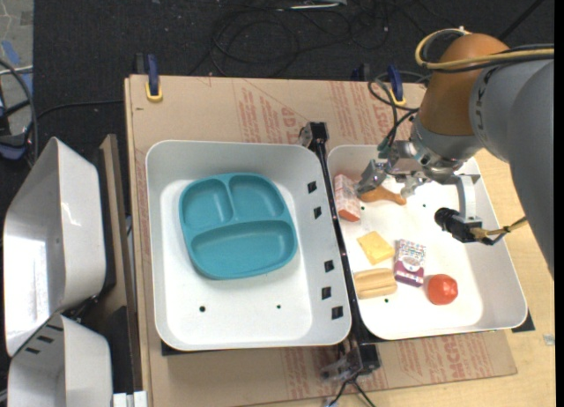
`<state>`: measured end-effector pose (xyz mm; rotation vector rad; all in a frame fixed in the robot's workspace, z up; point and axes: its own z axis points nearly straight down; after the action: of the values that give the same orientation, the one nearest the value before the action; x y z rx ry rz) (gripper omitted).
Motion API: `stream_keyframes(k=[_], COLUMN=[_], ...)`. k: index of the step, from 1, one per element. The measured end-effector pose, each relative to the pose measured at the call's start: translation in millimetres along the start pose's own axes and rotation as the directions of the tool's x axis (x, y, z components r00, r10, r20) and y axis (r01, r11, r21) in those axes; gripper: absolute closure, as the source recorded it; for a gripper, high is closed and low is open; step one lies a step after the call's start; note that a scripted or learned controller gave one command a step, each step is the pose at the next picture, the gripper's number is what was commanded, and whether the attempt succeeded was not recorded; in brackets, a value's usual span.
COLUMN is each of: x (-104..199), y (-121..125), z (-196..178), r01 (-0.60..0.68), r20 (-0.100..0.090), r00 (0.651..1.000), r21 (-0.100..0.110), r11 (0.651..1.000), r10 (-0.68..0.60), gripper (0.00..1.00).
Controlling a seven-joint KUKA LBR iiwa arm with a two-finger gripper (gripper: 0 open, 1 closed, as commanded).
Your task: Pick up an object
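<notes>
i see the gripper (390, 181) at the upper right, low in the right bin (502, 308), fingers closed around an orange piece (382, 193). i'd lift straight and slowly, clear of the packet (345, 198).

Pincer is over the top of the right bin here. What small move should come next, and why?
Probably a short, straight lift. The pincer sits low in the right bin with an orange-brown piece at its tips, though the view does not settle whether that piece is gripped. Raising a little would show that, and would stay clear of the red-and-white packet beside it.
</notes>
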<state>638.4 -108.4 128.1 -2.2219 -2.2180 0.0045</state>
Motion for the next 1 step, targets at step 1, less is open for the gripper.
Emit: stream_keyframes(k=[1], x=[-3.7], y=[2.5], z=[32.0], r01=[-0.002], r20=[0.007], r00=[1.000], r21=[-0.011], r11=[1.000], r10=[0.002], gripper=[0.00])
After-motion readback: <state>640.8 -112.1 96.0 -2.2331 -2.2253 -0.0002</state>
